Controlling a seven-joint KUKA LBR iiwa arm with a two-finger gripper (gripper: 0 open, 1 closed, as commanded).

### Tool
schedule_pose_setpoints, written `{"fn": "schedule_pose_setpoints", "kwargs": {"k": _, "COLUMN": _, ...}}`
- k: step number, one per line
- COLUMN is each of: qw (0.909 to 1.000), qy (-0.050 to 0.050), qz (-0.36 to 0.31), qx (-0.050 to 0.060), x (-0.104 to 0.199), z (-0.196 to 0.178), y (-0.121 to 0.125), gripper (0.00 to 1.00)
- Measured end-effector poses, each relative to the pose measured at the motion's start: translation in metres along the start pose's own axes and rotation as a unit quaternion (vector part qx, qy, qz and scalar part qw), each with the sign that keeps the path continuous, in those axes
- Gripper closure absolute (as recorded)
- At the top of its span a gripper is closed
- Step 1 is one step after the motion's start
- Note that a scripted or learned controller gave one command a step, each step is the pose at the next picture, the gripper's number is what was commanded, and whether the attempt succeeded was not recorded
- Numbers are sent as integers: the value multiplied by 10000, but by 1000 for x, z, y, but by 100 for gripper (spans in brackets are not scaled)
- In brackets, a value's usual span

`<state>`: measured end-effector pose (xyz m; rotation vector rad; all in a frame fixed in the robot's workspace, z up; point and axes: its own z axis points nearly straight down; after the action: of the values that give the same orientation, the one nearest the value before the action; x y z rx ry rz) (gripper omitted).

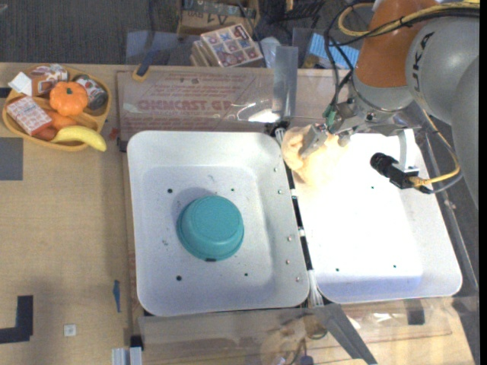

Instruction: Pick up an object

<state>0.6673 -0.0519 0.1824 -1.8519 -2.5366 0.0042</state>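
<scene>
item: teal bowl (pixel 211 227), upside down, near the middle of the left bin (pixel 152 166), a little toward its near edge. item: pale cream soft object (pixel 303 152), at the far left corner of the right bin (pixel 380 272), over the rim between the bins. gripper (pixel 316 139): at that corner, fingers closed on the pale cream soft object; teal bowl well apart, down-left.

White bins: two, one on the left (pixel 144 166) and one on the right (pixel 426 280)
Teal bowls: one (pixel 211 227), upside down in the left bin
Pale soft things: one (pixel 304 154), at the right bin's far left corner
Arms: one (pixel 426 52)
Baskets of toy food: one (pixel 15 120)
Bananas: one (pixel 80 136)
Pumpkins: one (pixel 68 98)
</scene>
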Motion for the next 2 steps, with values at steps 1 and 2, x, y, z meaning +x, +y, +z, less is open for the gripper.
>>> {"fn": "schedule_pose_setpoints", "kwargs": {"k": 1, "qw": 9991, "qy": 4, "qz": 422, "qx": -2, "x": -1, "z": 0, "y": -1, "gripper": 0}}
{"fn": "schedule_pose_setpoints", "kwargs": {"k": 2, "qw": 9987, "qy": 3, "qz": 512, "qx": -4, "x": -5, "z": 0, "y": -1, "gripper": 0}}
